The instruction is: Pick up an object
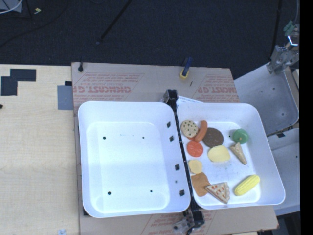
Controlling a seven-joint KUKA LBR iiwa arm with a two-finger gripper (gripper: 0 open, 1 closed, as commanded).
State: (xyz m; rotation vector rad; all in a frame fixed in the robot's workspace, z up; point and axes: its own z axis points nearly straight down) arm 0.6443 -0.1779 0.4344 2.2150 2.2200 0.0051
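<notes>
The right bin (pixel 270 156) holds several toy foods. A speckled cookie (pixel 189 128), an orange sausage (pixel 201 131) and a dark brown patty (pixel 213 137) lie along its far left part. A green round piece (pixel 239 136) and a tan wedge (pixel 239 153) lie further right. In the middle are a red tomato slice (pixel 194 149), a yellow lump (pixel 219 154) and a pale yellow disc (pixel 195 166). Near the front lie a brown toast piece (pixel 199 183), a pizza slice (pixel 218 191) and a corn cob (pixel 247 185).
The left bin (pixel 127 160) stands beside the right one, joined by a black divider (pixel 178 153). Both rest on a cardboard sheet (pixel 127 84) on the wooden bench. A blue and yellow clamp (pixel 186 68) sits at the cardboard's far edge. A grey metal plate (pixel 271 94) lies at right.
</notes>
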